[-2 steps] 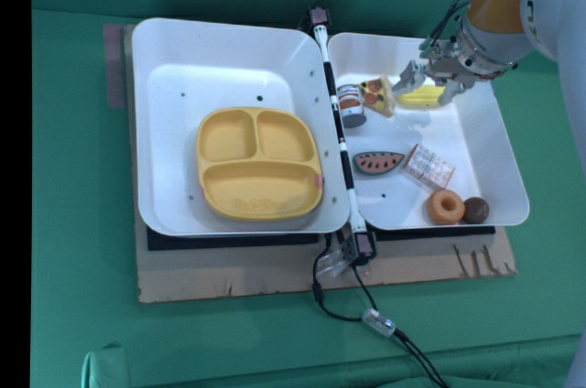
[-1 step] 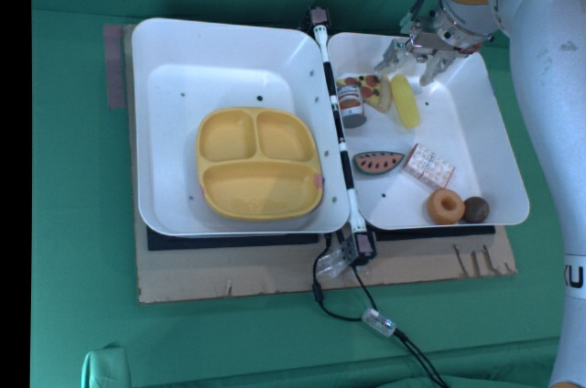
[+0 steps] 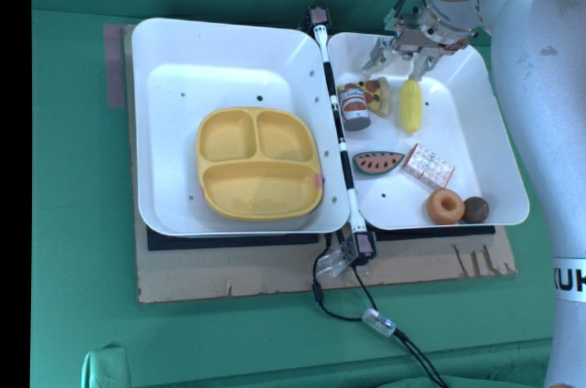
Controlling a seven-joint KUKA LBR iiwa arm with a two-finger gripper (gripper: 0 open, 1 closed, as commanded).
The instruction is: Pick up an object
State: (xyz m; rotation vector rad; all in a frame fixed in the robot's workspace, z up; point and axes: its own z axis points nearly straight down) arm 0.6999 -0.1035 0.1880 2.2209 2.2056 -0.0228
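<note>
Corn cob (image 3: 411, 104) lies in the right bin (image 3: 499, 139), its long axis running nearly straight toward the bin's far and near walls, top end just under the gripper (image 3: 400, 58). Leftward, a yellow divided plate (image 3: 260, 164) sits in the left bin (image 3: 174, 66). At right, the gripper's fingers are spread above the cob, holding nothing.

Green bench (image 3: 82, 194) bears cardboard sheet (image 3: 229, 272) under 2 bins (image 3: 156, 102).
</note>
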